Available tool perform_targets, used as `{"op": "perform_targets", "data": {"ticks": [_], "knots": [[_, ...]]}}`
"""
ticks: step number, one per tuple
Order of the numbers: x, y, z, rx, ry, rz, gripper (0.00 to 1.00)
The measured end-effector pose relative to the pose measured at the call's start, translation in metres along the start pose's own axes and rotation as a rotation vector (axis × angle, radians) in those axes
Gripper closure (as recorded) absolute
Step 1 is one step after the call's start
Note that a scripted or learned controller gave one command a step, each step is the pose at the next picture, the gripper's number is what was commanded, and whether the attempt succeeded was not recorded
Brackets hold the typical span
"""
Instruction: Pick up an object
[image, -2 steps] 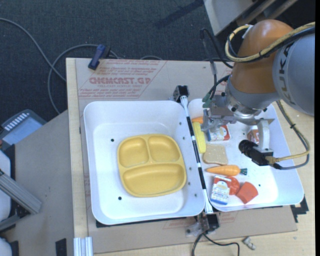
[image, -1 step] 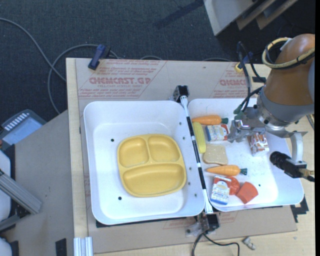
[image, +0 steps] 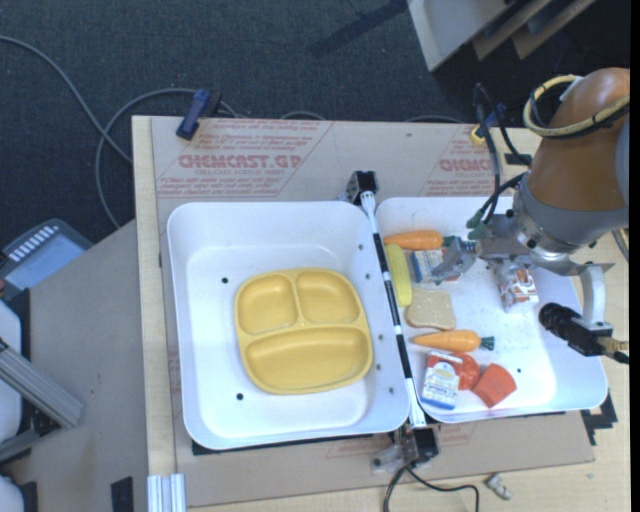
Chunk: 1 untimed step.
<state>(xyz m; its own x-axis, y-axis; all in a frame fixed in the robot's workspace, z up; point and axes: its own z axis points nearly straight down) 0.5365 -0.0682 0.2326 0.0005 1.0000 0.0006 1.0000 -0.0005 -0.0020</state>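
Right now the arm (image: 575, 150) hangs over the back of the right bin (image: 560, 395), with the jaws (image: 462, 255) low near its upper-left part; whether they are open or closed I cannot tell, and nothing shows between them. Nearest candidates: the upper carrot (image: 413, 240) just to their left, long axis running left-right, and the blue-white packet (image: 428, 266) just beside it, near or touching the fingers. Second carrot (image: 450, 341), bread slice (image: 432, 310) and red block (image: 493, 384) lie nearer the front, so my guess is a short leftward shift.
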Motion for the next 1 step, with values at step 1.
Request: {"op": "perform_targets", "data": {"ticks": [1], "knots": [[-0.0453, 0.0327, 0.0869, 0.001, 0.0, 0.001, 0.0]]}}
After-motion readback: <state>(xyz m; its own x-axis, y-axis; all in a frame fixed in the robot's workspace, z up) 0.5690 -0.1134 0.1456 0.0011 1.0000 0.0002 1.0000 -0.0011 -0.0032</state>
